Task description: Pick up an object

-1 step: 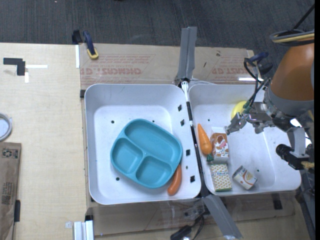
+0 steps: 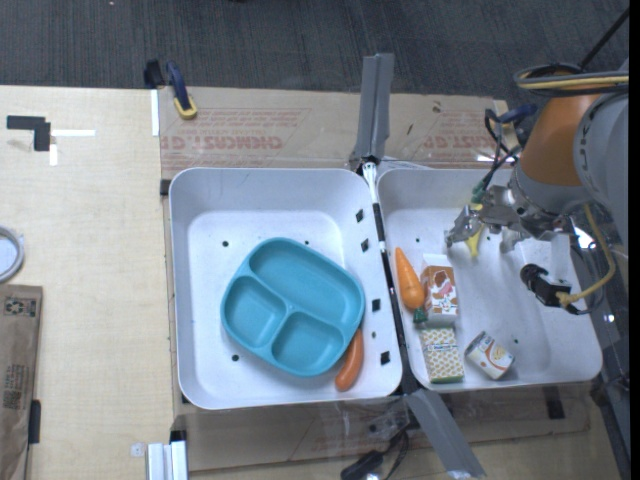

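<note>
Carrot (image 2: 407, 278) in right bin (image 2: 560, 358), leafy end behind carton (image 2: 440, 292).

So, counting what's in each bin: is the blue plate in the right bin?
No, the blue plate lies in the left bin, beside a sausage.

Left bin (image 2: 190, 268): a blue divided plate (image 2: 291, 308) fills the middle; an orange carrot (image 2: 349, 361) lies against its near-right edge; bare floor along the far and left walls.
Right bin (image 2: 560, 368): a carrot (image 2: 408, 279), snack box (image 2: 440, 290) and cracker packet (image 2: 441, 355) crowd the left wall; a small can (image 2: 490, 356) sits near the front edge.
Open floor: right bin's middle and right side.
Overhead: the gripper (image 2: 470, 230) and arm (image 2: 570, 153) occupy the far-right corner.
</note>
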Controlling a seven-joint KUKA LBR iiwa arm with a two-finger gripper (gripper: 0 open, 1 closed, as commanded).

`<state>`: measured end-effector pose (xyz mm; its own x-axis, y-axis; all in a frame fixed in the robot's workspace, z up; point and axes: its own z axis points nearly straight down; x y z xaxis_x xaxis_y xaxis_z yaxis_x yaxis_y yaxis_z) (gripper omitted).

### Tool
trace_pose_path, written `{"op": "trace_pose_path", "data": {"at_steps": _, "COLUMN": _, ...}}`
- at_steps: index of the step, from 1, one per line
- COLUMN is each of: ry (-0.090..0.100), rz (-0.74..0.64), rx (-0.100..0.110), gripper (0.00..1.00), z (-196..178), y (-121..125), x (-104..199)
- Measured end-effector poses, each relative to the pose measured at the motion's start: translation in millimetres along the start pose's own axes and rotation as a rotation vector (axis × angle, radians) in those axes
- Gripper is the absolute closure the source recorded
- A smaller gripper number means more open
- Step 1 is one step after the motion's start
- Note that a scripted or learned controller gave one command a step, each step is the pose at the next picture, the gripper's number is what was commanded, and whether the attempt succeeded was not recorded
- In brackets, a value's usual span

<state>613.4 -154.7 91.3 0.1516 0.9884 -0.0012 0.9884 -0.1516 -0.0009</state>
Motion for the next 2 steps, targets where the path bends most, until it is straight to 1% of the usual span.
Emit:
{"op": "trace_pose_path", "data": {"at_steps": 1, "ry": 0.000, "rz": 0.001, "rx": 0.001, "gripper": 1.00, "z": -9, "y": 0, "x": -1}}
{"op": "trace_pose_path", "data": {"at_steps": 2, "ry": 0.000, "rz": -0.122, "rx": 0.001, "gripper": 1.00, "z": -117, "y": -38, "x": 89}}
